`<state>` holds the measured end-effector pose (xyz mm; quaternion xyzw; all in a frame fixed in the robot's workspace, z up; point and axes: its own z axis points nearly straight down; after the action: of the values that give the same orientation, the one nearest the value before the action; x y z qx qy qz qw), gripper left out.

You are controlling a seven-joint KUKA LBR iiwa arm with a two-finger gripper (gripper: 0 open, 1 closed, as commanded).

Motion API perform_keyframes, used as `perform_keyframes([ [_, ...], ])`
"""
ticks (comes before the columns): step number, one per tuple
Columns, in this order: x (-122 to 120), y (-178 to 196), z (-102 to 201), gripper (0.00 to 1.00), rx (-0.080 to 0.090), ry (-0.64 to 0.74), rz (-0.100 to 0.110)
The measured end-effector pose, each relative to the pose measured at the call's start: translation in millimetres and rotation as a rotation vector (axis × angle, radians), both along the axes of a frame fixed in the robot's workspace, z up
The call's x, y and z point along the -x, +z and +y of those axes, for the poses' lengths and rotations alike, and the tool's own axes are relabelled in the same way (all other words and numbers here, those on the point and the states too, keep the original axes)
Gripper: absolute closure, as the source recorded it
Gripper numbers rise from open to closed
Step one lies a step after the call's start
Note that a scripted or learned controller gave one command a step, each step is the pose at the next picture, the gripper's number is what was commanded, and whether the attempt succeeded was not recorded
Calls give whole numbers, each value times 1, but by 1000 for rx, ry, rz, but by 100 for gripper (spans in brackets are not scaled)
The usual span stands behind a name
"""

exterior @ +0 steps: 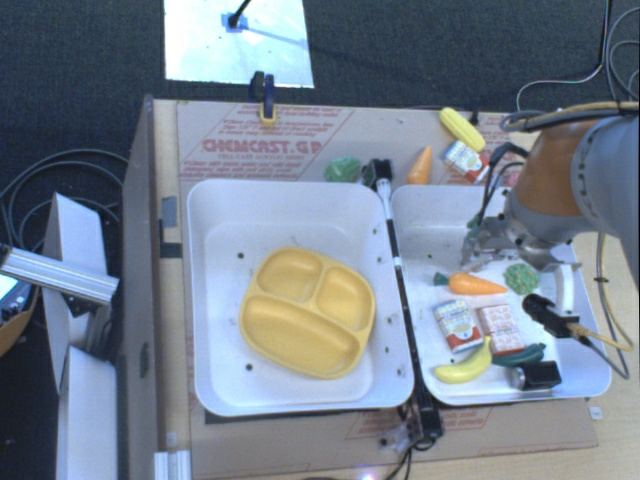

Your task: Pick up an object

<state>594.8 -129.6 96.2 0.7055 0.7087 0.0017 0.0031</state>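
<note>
two shallow white bins sit side by side on the cardboard-covered surface [300, 133], and the divider [397, 268] between them serves as the landmark. left of the divider, the left bin [215, 268] holds a yellow compartment tray [307, 310] lying flat near its middle. right of the divider, the right bin [430, 218] holds the small items. the grey arm [590, 183] with its orange band reaches over this bin's far right part, and the gripper [480, 248] hangs low just above the orange carrot [478, 285]; whether its fingers are apart or together i cannot tell. the carrot lies flat, a little right of the divider, with a green broccoli piece [521, 277] just beyond it. nearer the front edge lie two small boxes [455, 324] side by side, then a yellow banana [466, 366] close to the divider, and a dark cylinder [533, 375] further right. behind the bins, on the surface, rest a green piece [343, 170], a small orange carrot [421, 166], a yellow corn [462, 128] and a carton [465, 160].
</note>
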Motion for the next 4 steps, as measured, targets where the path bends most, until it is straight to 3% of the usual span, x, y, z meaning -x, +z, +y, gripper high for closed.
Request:
perform_keyframes([
  [1,0,0,0,0,0,0,1],
  [2,34,34,25,0,-3,0,7],
  [3,64,-11,13,0,1,-3,-3],
  [4,21,-11,37,0,-1,3,1],
])
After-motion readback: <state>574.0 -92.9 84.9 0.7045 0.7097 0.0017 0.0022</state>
